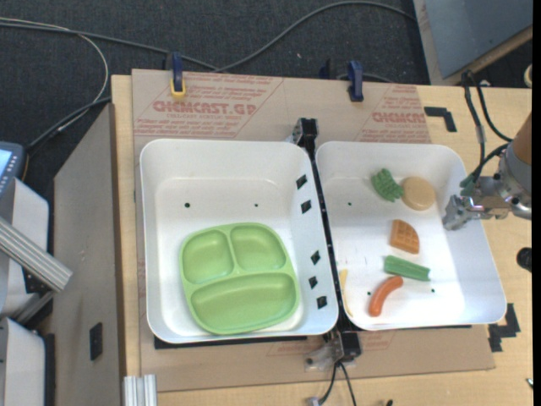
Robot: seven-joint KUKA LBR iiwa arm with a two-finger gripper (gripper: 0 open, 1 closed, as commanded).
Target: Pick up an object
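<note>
Currently: cardboard-topped bench (254, 100) on dark carpet, two white bins side by side. Left bin (169, 176) holds a green divided plate (239, 276). Right bin (473, 269) holds toy food: a red sausage (385, 295) near the front edge, its long axis diagonal, upper end pointing right. Gripper (454, 210) sits at the bin's right rim, well apart from the sausage; can't tell whether it is open or closed.
</note>
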